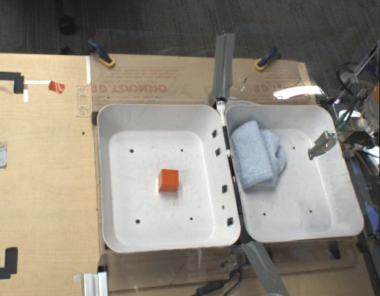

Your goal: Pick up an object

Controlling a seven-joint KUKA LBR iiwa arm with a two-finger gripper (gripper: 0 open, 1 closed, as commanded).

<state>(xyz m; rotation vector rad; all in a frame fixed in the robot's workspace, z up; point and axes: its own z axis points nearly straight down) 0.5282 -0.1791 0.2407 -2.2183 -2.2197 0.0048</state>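
While the two white bins are sitting side by side on the cardboard-covered bench, an orange block (pixel 169 180) is lying alone in the left bin (pixel 116 227), a little below and left of its middle, well apart from every wall. A pale blue folded cloth (pixel 256 153) is resting in the right bin (pixel 337 224), bunched against the divider side, its long edge running roughly along the wall between the bins. From where I am standing, the gripper (pixel 321 145) is hanging over the right bin near its right wall, at the end of the arm coming in from the right, well apart from the cloth and nowhere near the block. How wide the tool is standing I cannot tell; nothing is showing in its grasp. Two blue and yellow clamps (pixel 101 52) are pinching the cardboard at the back edge of the bench.
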